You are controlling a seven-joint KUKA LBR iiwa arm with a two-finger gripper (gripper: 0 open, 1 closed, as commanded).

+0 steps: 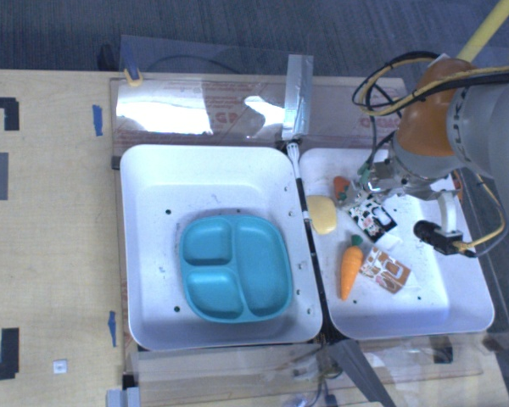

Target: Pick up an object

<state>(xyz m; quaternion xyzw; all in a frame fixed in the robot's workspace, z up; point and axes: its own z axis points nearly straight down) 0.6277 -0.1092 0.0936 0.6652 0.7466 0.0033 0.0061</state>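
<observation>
Nothing lifted yet: the grey two-finger gripper (366, 195) sits low at right-centre over a black-and-white patterned packet (372, 217), its grip unclear.

a robotics lab: a plywood bench (42, 253) marked with black tape, two white bins (144, 185), blue carpet (237, 7) at 12 o'clock, the cabled arm (483, 134) at 3 o'clock.

- Two white bins: left bin (144, 185) and right bin (424, 299).
- One blue divided plate (236, 265).
- One carrot (349, 270).
- One pale yellow lemon-like piece (323, 214).
- One black-and-white patterned item (371, 216).
- One brown-and-white packet (385, 270).
- One small red-orange piece (342, 184).
</observation>
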